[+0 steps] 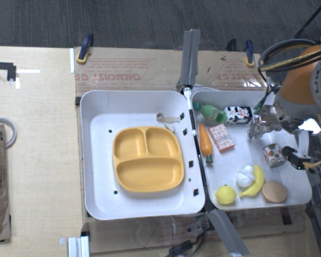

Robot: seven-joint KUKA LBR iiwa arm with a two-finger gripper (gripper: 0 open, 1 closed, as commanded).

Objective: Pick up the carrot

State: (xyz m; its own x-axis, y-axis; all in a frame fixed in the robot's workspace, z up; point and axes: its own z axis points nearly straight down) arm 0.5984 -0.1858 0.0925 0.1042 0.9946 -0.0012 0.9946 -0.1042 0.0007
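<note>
High slanted overhead view of both bins (91, 143)

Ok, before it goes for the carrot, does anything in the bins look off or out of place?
Nothing stands out. The carrot lies flat along the right bin's left wall, apart from the end effector. The yellow plate sits level in the left bin.
</note>
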